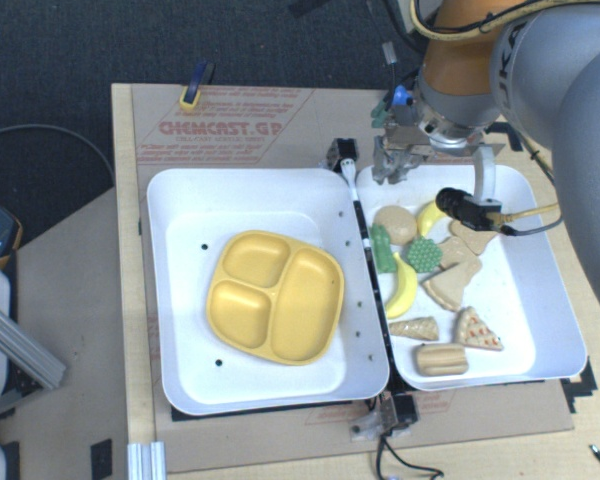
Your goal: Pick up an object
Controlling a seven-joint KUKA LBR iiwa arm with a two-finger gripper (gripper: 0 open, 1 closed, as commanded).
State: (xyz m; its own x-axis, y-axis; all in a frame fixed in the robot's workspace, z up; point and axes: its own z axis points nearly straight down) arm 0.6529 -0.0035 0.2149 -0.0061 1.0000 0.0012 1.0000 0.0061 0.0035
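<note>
I read this as the approach step: my claw [392, 168] hangs over the far rim of the right bin [550, 298], with nothing between its fingers that I can see. Whether those fingers are spread or pinched I cannot tell from this slanted view, since the wrist hardware crowds them.

The task only asks for 1 object, so any of the toy foods in the right bin would do. Nearest the claw is a pale round piece [396, 222], just beside a green vegetable [382, 248] that lies along the bin's left wall. A banana [404, 290] curves below them, touching a green leafy piece [424, 255]. Further toward me sit a cone-shaped piece [414, 329], a pizza slice [477, 331] and a brown cylinder [441, 359], each a little apart from the others.

The left bin [180, 218] holds a yellow 3-compartment plate [275, 296], whose compartments look bare.

My judgement: the next move calls for shifting the claw toward me over the pile, then descending. The cluster near the banana is tightly packed, so a grasp there risks pinching 2 pieces or slipping; the brown cylinder looks easier.
</note>
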